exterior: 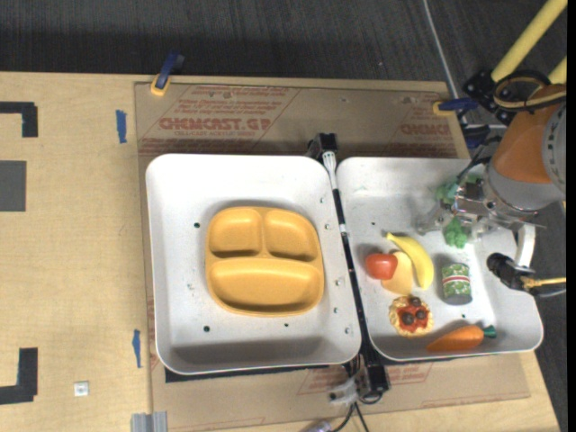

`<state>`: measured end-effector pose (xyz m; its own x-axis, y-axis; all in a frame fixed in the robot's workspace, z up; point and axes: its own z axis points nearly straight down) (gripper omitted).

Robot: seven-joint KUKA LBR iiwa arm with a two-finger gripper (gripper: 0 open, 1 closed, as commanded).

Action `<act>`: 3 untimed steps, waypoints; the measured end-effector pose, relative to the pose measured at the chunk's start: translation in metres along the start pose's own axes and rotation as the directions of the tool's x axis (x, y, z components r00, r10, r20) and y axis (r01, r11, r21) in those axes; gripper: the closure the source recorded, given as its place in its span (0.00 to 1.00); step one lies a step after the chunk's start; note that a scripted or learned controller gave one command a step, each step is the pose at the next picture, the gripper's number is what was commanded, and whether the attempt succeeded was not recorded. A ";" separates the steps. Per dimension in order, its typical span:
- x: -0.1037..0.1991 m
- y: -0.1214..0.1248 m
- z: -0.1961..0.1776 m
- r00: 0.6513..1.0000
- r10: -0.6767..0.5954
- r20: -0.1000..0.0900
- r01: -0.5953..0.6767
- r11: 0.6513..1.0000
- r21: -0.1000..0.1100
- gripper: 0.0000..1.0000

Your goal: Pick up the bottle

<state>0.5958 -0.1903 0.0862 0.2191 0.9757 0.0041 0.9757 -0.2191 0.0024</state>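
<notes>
My gripper (462, 212) is low over the far right part of the right bin (378, 183). A green thing, probably the bottle (457, 235), shows just in front of the gripper, and another green bit (447, 190) shows behind it. The metal wrist hides the part in between, so I cannot tell whether this is one object or whether it is held. A short green jar with a red and white label (456, 280) stands upright in the bin, a little nearer than the gripper.
The right bin also holds a banana (412, 257), a red tomato (382, 265), a small round tart (410, 314) and a carrot (457, 337) by the near wall. A yellow divided plate (265, 259) lies in the left bin (171, 241).
</notes>
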 end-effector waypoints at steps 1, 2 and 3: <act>-0.003 0.000 -0.011 1.000 0.000 0.006 0.000 1.000 -0.002 1.00; 0.051 0.010 -0.138 0.919 0.393 0.005 -0.393 0.919 0.000 1.00; 0.018 -0.003 -0.003 0.980 0.201 0.004 -0.201 0.980 0.001 1.00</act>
<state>0.5964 -0.1718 0.0896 0.4104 0.9119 0.0004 0.9119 -0.4104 0.0001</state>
